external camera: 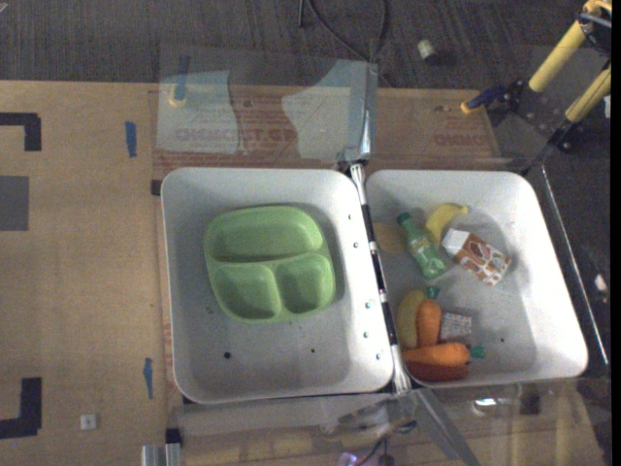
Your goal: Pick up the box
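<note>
The box (pixel 477 256) is a small white and orange carton lying tilted in the right bin (pixel 543 289), in its upper middle. A yellow item (pixel 445 218) touches its upper left corner, and a green bottle (pixel 421 246) lies just to its left.
Lower in the right bin lie a yellow fruit (pixel 409 316), two carrots (pixel 439 354) and a small patterned packet (pixel 456 325). The left bin (pixel 194 357) holds a green divided plate (pixel 271 261). Yellow clamp handles (pixel 563 47) stand at the upper right, outside the bins.
</note>
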`<state>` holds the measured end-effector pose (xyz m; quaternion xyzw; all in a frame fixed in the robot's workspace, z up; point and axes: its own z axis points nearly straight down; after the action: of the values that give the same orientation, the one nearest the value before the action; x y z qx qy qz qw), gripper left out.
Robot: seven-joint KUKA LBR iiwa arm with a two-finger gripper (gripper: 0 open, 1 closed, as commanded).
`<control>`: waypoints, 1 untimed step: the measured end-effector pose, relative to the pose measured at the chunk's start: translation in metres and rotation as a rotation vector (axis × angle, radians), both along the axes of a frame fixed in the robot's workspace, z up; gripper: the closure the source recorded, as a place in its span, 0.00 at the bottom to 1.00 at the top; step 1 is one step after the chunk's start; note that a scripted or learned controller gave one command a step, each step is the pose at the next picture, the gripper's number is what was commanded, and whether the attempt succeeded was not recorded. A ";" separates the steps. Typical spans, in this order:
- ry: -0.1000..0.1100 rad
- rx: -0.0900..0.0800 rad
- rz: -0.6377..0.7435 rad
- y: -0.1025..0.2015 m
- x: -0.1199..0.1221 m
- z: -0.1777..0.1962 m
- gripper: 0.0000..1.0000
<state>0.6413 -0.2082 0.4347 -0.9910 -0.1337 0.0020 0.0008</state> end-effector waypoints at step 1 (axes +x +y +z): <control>0.000 -0.001 0.008 0.004 0.002 0.010 1.00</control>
<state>0.6429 -0.2042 0.4452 -0.9905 -0.1377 0.0019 0.0004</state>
